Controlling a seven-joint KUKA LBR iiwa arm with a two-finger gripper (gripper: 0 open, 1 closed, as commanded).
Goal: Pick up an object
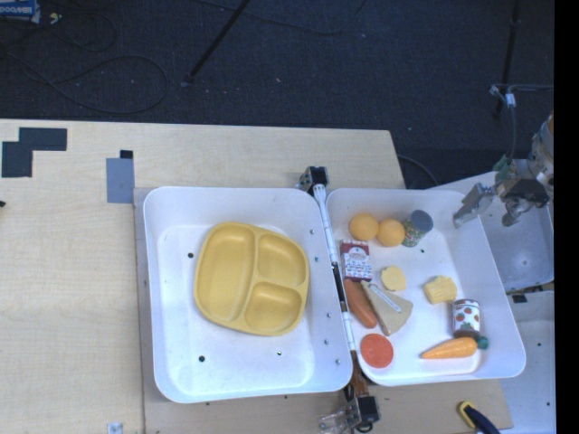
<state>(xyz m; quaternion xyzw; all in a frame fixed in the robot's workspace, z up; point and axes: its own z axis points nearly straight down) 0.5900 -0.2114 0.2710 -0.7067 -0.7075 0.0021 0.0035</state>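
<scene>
The right bin (502, 283) holds several toy foods: two orange balls (364, 226) (391, 233), a grey-blue can (418, 227), a red and white carton (356, 261), a sausage (361, 304), a pale cheese wedge (393, 311), a yellow cheese block (441, 289), a spotted can (466, 316), a carrot (450, 349) and a red disc (376, 351). My gripper (493, 206) hangs above that bin's far right corner, open, with nothing between its fingers. It is well to the right of the grey-blue can and apart from every object.
The left bin (172, 333) holds a yellow divided plate (251, 277). A clamp (314, 178) sits where the two bins meet at the back. The wooden bench (63, 297) extends to the left, with dark floor and cables beyond it.
</scene>
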